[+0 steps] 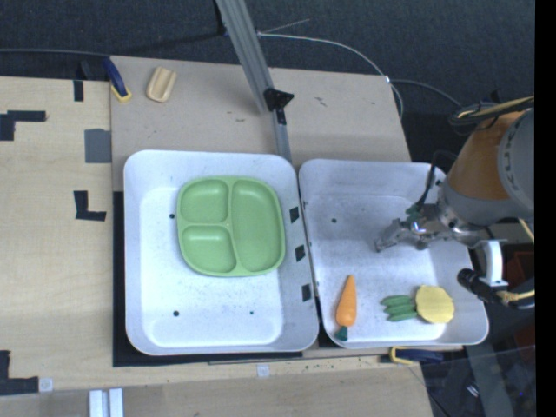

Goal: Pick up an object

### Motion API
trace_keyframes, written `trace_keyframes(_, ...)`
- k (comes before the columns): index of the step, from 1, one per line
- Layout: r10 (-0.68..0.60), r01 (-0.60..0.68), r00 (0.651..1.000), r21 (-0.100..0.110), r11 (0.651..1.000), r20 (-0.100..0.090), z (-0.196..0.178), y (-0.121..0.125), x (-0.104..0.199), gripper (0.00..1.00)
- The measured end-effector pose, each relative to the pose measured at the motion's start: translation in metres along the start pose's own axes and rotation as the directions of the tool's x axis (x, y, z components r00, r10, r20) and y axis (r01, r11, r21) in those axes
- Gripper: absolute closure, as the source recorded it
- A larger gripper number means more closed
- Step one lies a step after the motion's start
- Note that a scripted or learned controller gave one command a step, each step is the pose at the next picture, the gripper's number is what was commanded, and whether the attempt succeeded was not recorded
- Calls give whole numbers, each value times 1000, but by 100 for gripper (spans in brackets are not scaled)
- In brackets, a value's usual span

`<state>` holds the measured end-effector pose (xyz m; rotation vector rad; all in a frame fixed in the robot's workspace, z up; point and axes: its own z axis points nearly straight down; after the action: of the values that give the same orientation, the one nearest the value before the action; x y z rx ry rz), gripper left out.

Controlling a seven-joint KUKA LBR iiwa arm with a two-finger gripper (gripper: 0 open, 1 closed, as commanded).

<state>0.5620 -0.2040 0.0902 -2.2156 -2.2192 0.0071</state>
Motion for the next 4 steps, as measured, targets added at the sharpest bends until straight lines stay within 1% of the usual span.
trace_keyframes(1, -1, 1, 1000, -4, 1000, 0, -13, 1, 0, 100)
trace_keyframes(2, 0, 0, 1000, -10, 1000, 1, -55, 2, 2, 100)
trace_keyframes(3, 1, -1, 1000, -11, 1000, 2, -105, -7, 0, 100)
trace_keyframes(4, 0, 0, 1000, -11, 1000, 2, -149, -10, 4, 100)
